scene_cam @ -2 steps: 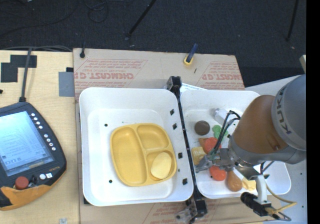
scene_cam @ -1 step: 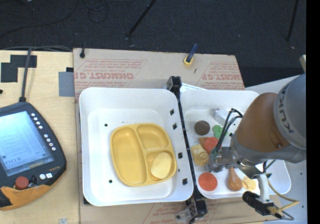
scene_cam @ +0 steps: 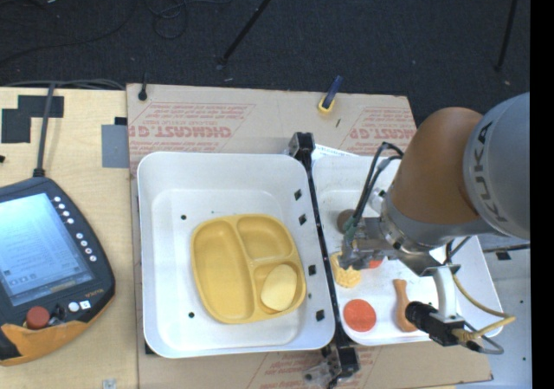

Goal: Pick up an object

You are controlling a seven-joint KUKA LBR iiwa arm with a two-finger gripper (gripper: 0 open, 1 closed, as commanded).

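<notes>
The tool (scene_cam: 351, 259) is low in the right bin (scene_cam: 485, 279), directly over a small yellow object (scene_cam: 347, 275) near the divider (scene_cam: 317, 231); whether its fingers are open or closed cannot be told. An orange disc (scene_cam: 360, 315) lies just below that object, a tan piece (scene_cam: 404, 302) beside it.

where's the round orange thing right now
The round orange thing lies in the right bin, near its front edge, below the small yellow piece and left of the tan piece.
</notes>
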